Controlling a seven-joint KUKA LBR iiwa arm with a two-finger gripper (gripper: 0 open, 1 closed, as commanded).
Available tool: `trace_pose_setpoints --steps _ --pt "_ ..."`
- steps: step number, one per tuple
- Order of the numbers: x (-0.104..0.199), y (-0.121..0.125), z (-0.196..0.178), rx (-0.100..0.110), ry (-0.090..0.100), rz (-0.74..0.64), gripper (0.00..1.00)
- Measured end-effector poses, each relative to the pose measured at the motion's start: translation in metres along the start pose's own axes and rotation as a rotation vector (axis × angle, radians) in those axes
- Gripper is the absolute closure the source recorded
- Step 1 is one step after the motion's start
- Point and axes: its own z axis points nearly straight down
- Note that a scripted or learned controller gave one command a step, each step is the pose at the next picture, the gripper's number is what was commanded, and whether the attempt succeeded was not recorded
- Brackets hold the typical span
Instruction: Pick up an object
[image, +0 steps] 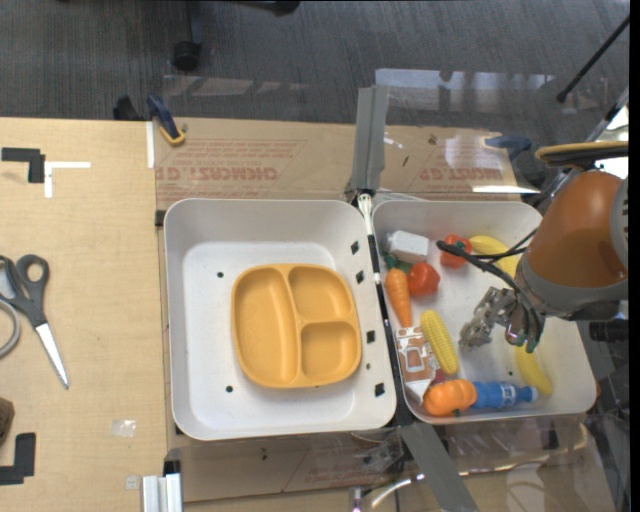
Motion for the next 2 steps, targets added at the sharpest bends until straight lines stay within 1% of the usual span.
trace_pose_setpoints --steps 1,2 --pt "-0.0608 -0.0431 -0.1181 0.000 -0.004 -0.468 1.00" --pt "-0.0607 -0.0430 -0.1180 0.000 -0.004 -0.467 0.00"
